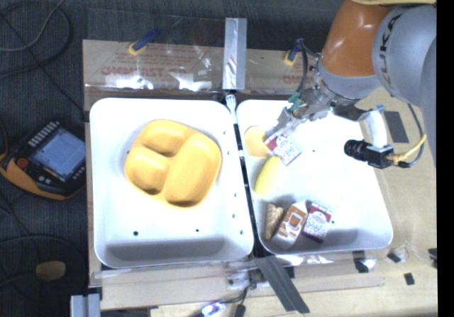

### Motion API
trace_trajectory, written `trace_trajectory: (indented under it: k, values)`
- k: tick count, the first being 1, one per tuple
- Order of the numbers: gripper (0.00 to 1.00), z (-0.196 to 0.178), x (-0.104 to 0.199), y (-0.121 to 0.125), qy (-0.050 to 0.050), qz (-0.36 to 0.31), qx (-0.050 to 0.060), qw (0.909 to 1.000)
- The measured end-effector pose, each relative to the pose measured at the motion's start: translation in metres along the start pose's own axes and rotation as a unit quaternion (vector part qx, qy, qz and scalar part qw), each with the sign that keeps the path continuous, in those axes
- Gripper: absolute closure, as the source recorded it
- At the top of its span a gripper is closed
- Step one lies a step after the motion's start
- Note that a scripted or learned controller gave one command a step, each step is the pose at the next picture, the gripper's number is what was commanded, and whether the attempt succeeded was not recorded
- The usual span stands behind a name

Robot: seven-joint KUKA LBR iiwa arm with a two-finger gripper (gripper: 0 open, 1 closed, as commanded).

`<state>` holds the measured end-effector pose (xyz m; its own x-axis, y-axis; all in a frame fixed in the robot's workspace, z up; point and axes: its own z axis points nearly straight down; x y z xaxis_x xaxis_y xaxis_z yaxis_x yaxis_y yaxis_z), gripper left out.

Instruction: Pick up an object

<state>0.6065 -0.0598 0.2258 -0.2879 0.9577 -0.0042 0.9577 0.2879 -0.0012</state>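
Small cartons (303, 223) lie at the right bin's (369, 195) near edge, a yellow lemon-like piece (267, 176) just beyond. Higher up, the gripper (282, 140) is clamped on a small red-and-white packet (285, 149).

A: Where is there room in the right white plastic bin (369, 202)?

B: Its middle and right floor lie bare. Along its left wall sit a pale yellow rounded lump (268, 175) and a small white-and-red packet (284, 149); at the lower edge, a brown-and-maroon cluster of small cartons (299, 223).

A: And the left white bin (106, 237)?

B: A big yellow lobed soft mass (172, 162) fills its centre; the lower strip and corners stay open.
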Motion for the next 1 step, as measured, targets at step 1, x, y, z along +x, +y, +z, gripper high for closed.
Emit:
trace_trajectory:
  k: [1]
  values:
    - [1.00,0.0423,-0.0226,0.0208,0.001,-0.074,0.000,0.9973]
